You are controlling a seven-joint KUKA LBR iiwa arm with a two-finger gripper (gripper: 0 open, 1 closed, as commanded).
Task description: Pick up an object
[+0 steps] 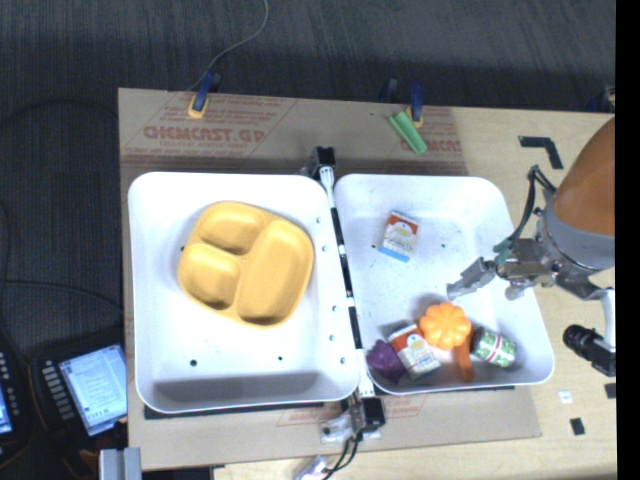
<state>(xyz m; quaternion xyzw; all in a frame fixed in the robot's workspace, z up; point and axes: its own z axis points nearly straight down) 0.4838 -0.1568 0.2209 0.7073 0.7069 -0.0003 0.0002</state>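
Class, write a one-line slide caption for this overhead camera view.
Gripper poised over right bin of small items; yellow divided dish fills left bin.

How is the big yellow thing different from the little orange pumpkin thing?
The yellow divided dish is much bigger than the orange pumpkin toy. The yellow divided dish sits alone in the left bin; the orange pumpkin toy is crowded against other small things at the near edge of the right bin. The dish is pale yellow, the pumpkin deep orange. Both look smooth and rounded.
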